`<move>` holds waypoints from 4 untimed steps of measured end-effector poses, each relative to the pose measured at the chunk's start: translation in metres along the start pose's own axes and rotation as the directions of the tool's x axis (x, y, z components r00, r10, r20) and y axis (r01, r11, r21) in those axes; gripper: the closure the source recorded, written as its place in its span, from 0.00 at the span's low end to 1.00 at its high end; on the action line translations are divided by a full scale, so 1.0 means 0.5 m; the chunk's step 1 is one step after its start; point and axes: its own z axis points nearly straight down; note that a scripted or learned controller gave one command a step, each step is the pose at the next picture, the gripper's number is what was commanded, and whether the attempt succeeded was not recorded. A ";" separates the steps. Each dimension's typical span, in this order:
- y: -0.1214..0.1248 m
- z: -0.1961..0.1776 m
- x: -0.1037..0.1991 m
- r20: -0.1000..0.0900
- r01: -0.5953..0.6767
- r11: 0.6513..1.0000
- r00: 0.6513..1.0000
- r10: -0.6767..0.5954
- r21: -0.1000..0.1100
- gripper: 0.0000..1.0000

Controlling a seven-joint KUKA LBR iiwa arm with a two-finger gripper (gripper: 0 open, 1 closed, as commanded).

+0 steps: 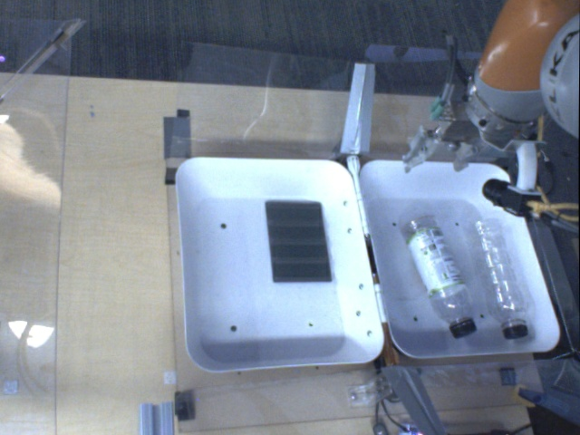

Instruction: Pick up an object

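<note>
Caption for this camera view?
Arm's tool above right bin's far edge; two bottles inside; dark block in left bin.

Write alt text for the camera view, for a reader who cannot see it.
A grey robot arm with an orange band holds its claw over the far edge of the right shallow white bin, where two clear plastic bottles with black caps lie side by side. The left white bin holds a dark ridged rectangular block.

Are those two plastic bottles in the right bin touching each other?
Apart. The camera view shows a strip of white bin floor between the labelled bottle and the clear bottle along their whole length.
</note>
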 end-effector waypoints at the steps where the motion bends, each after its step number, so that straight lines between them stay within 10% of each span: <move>1: -0.072 0.238 -0.039 0.000 0.088 0.996 0.996 -0.088 0.001 0.00; 2: -0.089 0.132 -0.027 0.001 0.042 0.999 0.999 -0.042 -0.004 0.00; 3: -0.110 0.310 -0.149 -0.001 0.065 0.998 0.998 -0.065 -0.004 0.00; 4: -0.076 0.315 -0.154 0.007 0.227 0.974 0.974 -0.227 -0.014 0.00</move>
